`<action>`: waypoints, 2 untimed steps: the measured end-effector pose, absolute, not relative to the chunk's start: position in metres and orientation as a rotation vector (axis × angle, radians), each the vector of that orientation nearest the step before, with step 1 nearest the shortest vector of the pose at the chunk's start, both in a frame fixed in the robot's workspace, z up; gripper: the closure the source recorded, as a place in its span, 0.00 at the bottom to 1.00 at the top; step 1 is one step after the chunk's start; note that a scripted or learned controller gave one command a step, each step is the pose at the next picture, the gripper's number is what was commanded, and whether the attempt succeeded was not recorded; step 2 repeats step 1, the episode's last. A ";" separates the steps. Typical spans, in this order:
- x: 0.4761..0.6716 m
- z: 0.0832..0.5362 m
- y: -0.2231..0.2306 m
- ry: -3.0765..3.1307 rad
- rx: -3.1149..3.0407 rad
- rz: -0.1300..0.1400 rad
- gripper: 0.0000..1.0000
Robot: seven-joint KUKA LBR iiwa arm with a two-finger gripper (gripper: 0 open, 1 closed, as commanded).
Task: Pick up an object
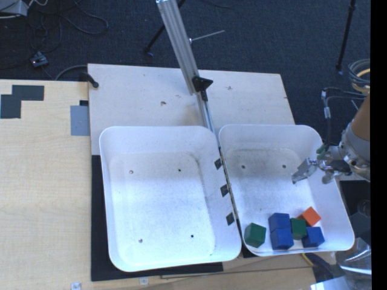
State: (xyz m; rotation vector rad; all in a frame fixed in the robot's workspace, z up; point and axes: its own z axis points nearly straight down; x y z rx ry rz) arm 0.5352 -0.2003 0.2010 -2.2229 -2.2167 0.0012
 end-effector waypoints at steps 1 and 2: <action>0.495 0.210 -0.199 -2.217 -2.220 0.003 0.00; 0.495 0.210 -0.199 -2.217 -2.220 0.003 0.00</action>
